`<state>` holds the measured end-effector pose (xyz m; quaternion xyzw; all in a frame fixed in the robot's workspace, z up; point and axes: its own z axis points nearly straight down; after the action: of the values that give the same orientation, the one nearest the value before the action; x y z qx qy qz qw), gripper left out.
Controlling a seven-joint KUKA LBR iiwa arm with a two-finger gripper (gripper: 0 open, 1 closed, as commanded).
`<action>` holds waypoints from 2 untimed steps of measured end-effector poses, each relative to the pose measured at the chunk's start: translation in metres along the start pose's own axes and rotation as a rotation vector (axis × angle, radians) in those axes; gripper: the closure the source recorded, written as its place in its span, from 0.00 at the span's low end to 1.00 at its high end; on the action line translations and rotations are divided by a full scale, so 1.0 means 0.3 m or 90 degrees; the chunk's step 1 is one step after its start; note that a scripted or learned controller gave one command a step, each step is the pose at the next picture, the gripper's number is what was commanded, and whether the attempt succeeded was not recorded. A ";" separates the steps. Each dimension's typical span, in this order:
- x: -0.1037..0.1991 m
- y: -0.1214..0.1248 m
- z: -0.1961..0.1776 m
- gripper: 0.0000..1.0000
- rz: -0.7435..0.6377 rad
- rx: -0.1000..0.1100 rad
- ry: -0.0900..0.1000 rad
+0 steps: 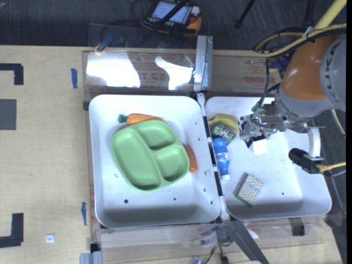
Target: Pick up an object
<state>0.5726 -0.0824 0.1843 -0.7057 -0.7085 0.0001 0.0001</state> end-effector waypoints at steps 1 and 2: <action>-0.173 0.070 -0.199 1.00 -0.010 -0.001 -0.001; -0.209 0.061 -0.352 1.00 -0.226 -0.003 -0.002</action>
<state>0.5911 -0.1451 0.2899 -0.5693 -0.8221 -0.0006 -0.0026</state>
